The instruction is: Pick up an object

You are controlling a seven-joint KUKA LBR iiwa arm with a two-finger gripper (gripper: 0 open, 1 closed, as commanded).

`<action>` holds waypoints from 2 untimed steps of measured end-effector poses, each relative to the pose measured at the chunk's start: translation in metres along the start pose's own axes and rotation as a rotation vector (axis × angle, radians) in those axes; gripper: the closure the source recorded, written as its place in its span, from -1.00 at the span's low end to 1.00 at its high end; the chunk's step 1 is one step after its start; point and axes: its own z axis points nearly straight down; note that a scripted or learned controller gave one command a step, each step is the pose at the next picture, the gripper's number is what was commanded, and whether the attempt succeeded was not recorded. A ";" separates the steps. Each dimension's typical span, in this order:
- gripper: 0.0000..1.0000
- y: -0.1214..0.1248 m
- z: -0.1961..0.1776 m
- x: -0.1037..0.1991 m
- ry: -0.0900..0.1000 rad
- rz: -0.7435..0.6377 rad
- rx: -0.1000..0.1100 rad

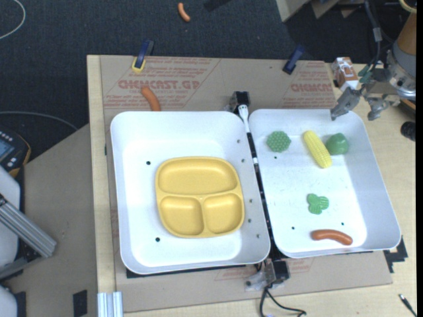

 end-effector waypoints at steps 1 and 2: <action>-1.00 0.002 -0.010 0.001 -0.003 -0.003 -0.015; -1.00 -0.005 0.036 0.001 -0.001 -0.003 -0.008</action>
